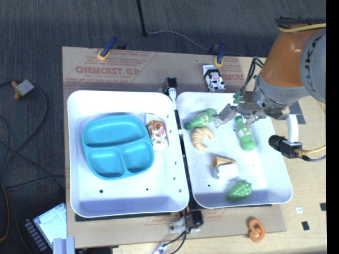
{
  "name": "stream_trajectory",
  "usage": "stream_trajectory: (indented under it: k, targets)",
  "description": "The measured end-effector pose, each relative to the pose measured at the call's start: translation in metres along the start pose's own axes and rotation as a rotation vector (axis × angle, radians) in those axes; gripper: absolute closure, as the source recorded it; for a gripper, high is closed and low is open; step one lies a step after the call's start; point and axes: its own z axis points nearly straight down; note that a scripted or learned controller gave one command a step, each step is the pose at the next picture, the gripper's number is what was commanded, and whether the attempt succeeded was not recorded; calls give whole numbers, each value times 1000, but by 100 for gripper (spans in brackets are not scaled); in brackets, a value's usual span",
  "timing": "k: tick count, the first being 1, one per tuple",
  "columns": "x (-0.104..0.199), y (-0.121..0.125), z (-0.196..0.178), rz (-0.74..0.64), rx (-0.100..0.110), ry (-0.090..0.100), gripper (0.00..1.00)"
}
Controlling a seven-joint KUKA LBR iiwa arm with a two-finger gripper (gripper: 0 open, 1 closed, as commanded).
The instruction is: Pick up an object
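Observation:
My gripper [240, 114] hangs over the far part of the right bin [275, 168], its fingers spread open. One finger [226, 113] points toward a green bottle [200, 119] lying on its side. A second green bottle [245, 135] lies just below the gripper, its top end between the fingers but not gripped. A tan croissant [202, 136] sits left of it. An ice cream cone [223, 162] lies mid-bin and a green bunch of grapes [240, 190] lies near the front wall.
The left bin [85, 194] holds a blue divided plate [116, 144] and a small brown-and-white item [157, 132] by its right wall. A black connector [280, 143] with a cable juts over the right bin's edge. An orange ring [256, 228] lies on the bench in front.

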Motion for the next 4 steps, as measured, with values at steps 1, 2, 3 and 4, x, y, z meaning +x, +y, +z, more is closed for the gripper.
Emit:
stream_trajectory:
  k: [1,2,3,4]
  targets:
    - [-19,44,119,1,-15,-3,0]
    - [-7,-91,132,3,-2,-1,0]
    - [-1,-48,122,0,-1,0,0]
    - [-1,-49,113,1,2,1,100]
